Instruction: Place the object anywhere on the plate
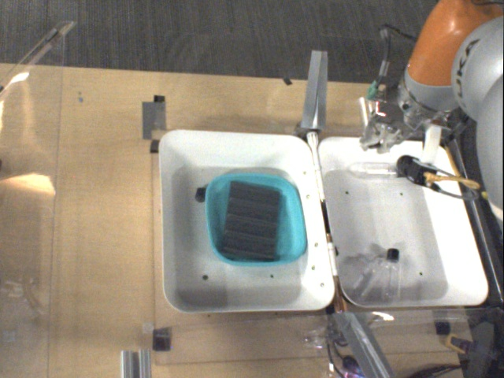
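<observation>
Clear, crumpled plastic lies low in the right bin, at about 6 o'clock of its floor, glassy and hard to read, with a small dark bit just beside it. At 9 o'clock from there, in the left bin, sits a teal plate, squarish with rounded corners and a smooth raised rim. On it rests the object, a dark grey ribbed slab, lying flat near the plate's middle. A grey metal post stands at 12 o'clock between the bins. The gripper hangs over the right bin's far rim at 12 o'clock, apart from the object; whether it is apart or together, I cannot tell.
</observation>
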`<state>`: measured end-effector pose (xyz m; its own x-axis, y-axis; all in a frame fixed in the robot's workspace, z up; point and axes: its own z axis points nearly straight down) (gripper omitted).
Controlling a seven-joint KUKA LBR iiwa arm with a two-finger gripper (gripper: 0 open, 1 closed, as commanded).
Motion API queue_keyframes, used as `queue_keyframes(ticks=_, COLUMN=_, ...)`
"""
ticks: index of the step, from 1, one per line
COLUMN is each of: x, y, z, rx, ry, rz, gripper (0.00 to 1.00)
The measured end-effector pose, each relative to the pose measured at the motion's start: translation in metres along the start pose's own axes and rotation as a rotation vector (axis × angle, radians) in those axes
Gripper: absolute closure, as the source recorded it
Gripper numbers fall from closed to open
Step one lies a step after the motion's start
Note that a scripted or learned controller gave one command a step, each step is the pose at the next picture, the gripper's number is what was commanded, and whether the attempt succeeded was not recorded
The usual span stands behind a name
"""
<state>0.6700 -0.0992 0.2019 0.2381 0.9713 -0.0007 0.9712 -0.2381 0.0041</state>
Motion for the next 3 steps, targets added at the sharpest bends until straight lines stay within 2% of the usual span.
queue_keyframes(ticks=1, x=0.029, y=-0.068, z=0.016, rx=0.001, ry=0.002, rz=-0.065, gripper=1.0)
queue_keyframes(ticks=2, x=0.077, y=-0.128, z=0.017, rx=0.002, ry=0.003, rz=-0.173, gripper=1.0)
queue_keyframes(ticks=3, x=0.077, y=-0.128, z=0.016, rx=0.001, ry=0.003, rz=-0.172, gripper=0.0)
